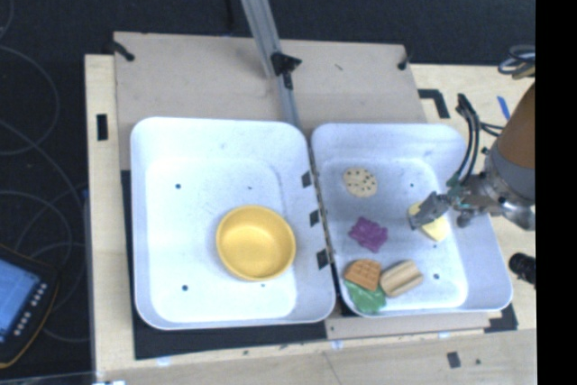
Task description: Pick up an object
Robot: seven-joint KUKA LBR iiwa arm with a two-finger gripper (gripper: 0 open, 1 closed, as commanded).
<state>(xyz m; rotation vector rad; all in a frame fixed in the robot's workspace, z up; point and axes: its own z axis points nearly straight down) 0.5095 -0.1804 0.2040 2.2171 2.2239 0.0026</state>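
Observation:
My gripper point(427, 214) hangs over the right part of the right bin point(451, 144), reaching in from the right. A pale yellow block point(437, 229) sits right under and beside its fingertips. Further left in the same bin lie a round speckled cookie point(361, 182) and a purple toy piece point(368, 233). Along the bin's front are a waffle-like square point(362, 272), a tan bread roll point(401, 277) and a green piece point(365, 299). A yellow bowl point(256, 242) stands in the left bin point(171, 158).
A grey metal pole point(257, 9) slants from the top down to the seam between the bins. The arm's orange band point(518, 135) and cables point(469, 144) rise at the right edge. A screen device point(18, 297) lies at the lower left, off the bench.

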